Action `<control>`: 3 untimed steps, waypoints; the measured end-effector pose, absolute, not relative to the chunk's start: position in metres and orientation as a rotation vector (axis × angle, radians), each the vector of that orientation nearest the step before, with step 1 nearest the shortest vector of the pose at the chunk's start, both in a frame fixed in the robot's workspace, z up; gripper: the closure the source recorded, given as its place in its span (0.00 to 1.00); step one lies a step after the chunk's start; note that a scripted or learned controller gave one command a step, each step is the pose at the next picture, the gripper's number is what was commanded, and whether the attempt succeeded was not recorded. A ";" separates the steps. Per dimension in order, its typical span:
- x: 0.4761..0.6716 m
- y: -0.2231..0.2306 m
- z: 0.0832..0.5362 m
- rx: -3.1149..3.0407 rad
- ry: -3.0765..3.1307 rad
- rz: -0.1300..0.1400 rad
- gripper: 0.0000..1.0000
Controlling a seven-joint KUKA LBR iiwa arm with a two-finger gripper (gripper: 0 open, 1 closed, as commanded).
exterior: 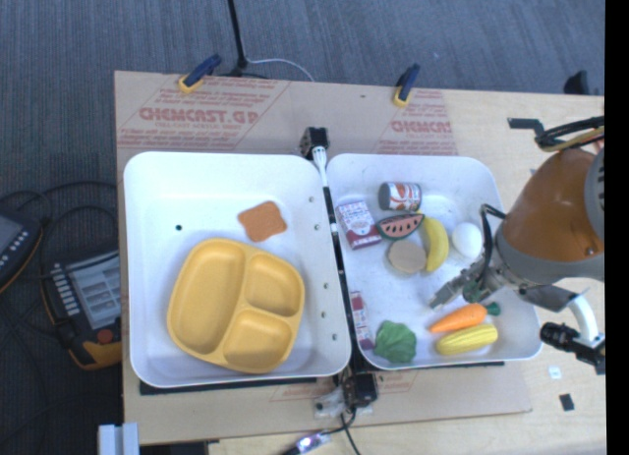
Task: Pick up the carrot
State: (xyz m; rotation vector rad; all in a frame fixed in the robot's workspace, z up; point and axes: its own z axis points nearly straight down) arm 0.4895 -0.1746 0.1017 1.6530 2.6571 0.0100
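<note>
Carrot [459, 319] lies in the right bin [462, 166] near its front right corner, touching the corn cob [467, 340], with broccoli [396, 341] to its left. Just above its leafy end hovers the claw [462, 288], seemingly lining up a descent; whether it is wide or narrow I cannot tell. Bin walls and corn crowd the carrot, leaving open floor only toward the broccoli.

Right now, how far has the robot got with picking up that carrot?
Done: the arm has reached into the right bin, and its end effector sits just above the carrot. In hand: nothing visibly gripped; the carrot lies on the bin floor beside the corn. Left: closing on the carrot and lifting it.
</note>
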 end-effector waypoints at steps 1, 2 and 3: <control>0.484 -0.111 0.131 1.749 2.611 0.001 1.00; 0.496 -0.179 0.166 1.331 2.842 -0.003 1.00; 0.496 -0.178 0.166 1.331 2.844 -0.001 0.00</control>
